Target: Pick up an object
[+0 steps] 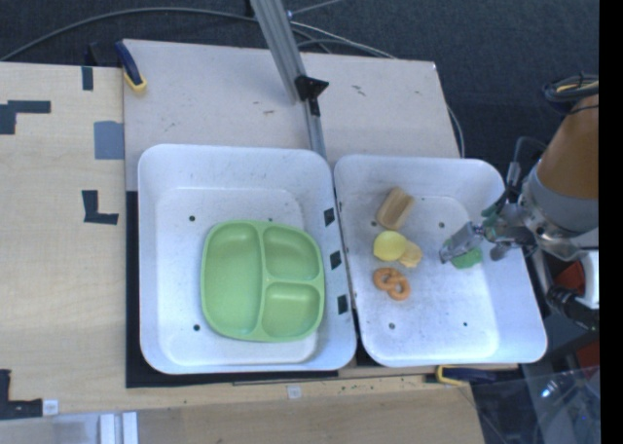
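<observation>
Camera view: gripper [465,249] sits at the right edge of the right bin [506,335], fingers pinching a small green object [468,259]. Left of it lie a tan block [394,207], a yellow piece [392,246] and an orange pretzel [392,283]. Left bin [156,238] holds a green divided plate [262,281].

Robotics lab — plywood tabletop [243,92] with taped marks, two white bins [156,238], loose cables [146,18] on dark carpet [467,4].
</observation>
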You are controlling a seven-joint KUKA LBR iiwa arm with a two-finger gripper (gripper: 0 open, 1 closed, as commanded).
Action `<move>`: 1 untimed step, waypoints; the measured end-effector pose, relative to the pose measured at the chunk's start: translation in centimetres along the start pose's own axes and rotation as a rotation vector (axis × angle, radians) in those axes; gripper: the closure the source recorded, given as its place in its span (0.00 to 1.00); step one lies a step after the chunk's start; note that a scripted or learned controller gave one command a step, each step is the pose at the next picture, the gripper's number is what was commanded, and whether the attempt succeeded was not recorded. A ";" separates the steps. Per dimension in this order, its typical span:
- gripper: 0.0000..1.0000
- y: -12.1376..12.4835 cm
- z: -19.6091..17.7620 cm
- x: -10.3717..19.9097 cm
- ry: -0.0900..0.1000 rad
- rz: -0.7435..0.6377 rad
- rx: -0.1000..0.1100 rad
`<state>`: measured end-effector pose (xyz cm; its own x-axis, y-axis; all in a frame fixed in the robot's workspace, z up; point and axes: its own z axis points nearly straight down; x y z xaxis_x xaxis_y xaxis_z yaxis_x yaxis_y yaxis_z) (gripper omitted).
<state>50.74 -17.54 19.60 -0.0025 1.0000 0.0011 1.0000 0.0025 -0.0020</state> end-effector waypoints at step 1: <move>0.00 0.0 0.0 0.0 0.000 0.001 0.000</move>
<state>50.74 -17.56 19.61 -0.0018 1.0000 0.0009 1.0000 0.0018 -0.0017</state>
